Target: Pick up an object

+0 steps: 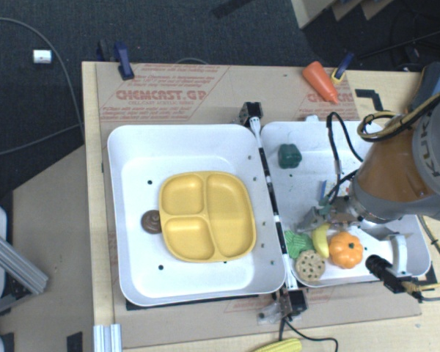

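1. A heap of toy food lies at the near end of the right bin [418, 266]: a yellow banana [320, 240], an orange pumpkin [345, 250], a round speckled cracker [309, 265] and a green leafy piece [296, 240], all touching or just beside one another. Any of them could serve as the object to pick up; none appears lifted.

2. The gripper [324, 213] hangs low over the bin, just above the banana and the green piece. Whether the claw is spread or pressed together cannot be told from this angle, and nothing is seen pinched in it.

3. By this showing, the pick is not yet done: the approach looks made, while the grasp and the lift remain.

4. The crowding may hinder a clean grasp, since the pumpkin and cracker press close against the banana.

5. A dark green block [290, 155] sits alone at the bin's far end, well apart from the heap.

6. In the left bin [125, 196] rests a yellow divided plate [207, 217], with a small brown object [151, 221] touching its left edge.

7. An orange carrot-like toy [320, 82] lies on the bench [169, 90] beyond the bins.
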Motion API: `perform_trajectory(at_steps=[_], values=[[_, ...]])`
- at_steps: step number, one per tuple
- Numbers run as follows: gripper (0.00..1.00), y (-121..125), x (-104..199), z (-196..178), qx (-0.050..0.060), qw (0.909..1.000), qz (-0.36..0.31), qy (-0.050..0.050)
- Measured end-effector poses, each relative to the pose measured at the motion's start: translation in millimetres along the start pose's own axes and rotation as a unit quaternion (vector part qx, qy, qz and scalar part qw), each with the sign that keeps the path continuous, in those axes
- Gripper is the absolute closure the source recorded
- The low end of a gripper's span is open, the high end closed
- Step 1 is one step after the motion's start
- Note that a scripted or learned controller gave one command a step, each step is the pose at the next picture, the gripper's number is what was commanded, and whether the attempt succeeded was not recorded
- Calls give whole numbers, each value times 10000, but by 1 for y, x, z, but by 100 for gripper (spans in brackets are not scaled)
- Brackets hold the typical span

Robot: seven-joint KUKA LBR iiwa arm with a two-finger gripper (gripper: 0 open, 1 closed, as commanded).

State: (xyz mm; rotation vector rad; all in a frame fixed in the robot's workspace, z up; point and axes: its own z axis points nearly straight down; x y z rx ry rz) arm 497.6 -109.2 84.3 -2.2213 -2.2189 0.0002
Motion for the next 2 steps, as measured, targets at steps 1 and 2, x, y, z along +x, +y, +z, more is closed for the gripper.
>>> perform_trajectory(at_steps=[1,2], values=[[100,0,0,-10,-8,10000,1,0],[100,43,87,-101,-12,10000,-14,0]])
